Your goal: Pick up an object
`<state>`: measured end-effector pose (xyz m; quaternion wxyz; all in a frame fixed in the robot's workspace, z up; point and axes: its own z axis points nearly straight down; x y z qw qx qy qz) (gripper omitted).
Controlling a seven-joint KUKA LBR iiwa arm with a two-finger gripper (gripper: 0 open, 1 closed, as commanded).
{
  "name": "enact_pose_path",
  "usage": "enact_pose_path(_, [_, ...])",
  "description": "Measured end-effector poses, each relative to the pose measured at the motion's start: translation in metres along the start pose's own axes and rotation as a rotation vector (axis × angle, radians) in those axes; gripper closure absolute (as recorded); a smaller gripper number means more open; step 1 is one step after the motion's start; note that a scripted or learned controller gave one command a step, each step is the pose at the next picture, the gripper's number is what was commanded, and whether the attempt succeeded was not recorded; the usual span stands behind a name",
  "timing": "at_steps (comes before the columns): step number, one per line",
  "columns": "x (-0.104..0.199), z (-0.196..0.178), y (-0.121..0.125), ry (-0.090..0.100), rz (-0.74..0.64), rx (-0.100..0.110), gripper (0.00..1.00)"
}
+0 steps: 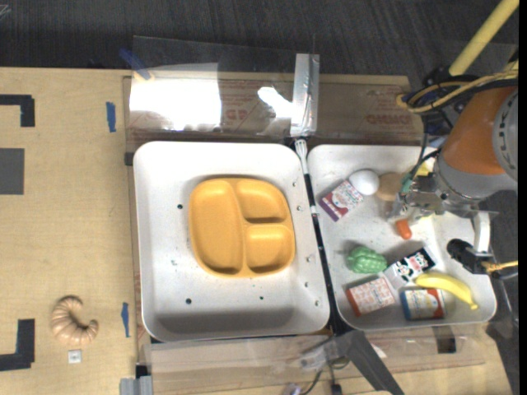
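Left bin (156,220): yellow tray (241,225) | right bin (329,159): banana (445,287), egg (364,181) | jaws: unclear

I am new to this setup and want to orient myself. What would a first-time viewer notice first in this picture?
The eye goes first to the yellow divided plate, lying alone in the left bin. Next comes the right bin, crowded with small things: a banana, a white egg, a green toy and small food packages. The orange-banded arm reaches over that bin from the right, and a croissant lies on the bench at lower left.
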<state>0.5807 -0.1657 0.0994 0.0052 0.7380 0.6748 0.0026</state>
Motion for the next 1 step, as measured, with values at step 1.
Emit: enact_pose_path(1, [0.1206, -0.1, 0.0324, 0.008, -0.185, -0.001, 1.0])
